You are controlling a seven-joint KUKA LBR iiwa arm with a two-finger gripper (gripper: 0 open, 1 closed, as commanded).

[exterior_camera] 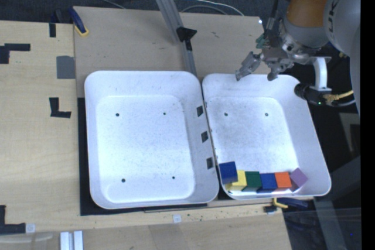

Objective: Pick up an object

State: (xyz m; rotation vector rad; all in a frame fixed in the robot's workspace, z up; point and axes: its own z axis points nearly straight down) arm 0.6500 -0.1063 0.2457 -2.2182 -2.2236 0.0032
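From the overhead camera view, the pincer (256,70) hangs over the far rim of the right bin (304,126), its two fingers (242,72) spread apart with nothing between them. The blocks lie well away from it, lined up against that bin's near wall: a blue block (227,171) stacked over a yellow (239,180), then green (252,179), another blue (268,181), orange (283,180) and purple (298,177), each touching its neighbour.

The step in hand looks like the approach; no grasp is begun. The next move calls for travel across the bin floor toward the near wall, then a descent onto one block.

Between pincer and blocks the floor is open. The row is tight, though, and pressed to the wall, so fingers have little room to slip beside a block; the purple one at the end, or the raised blue, seems easiest. The left bin (105,126) lies beyond the shared rim.
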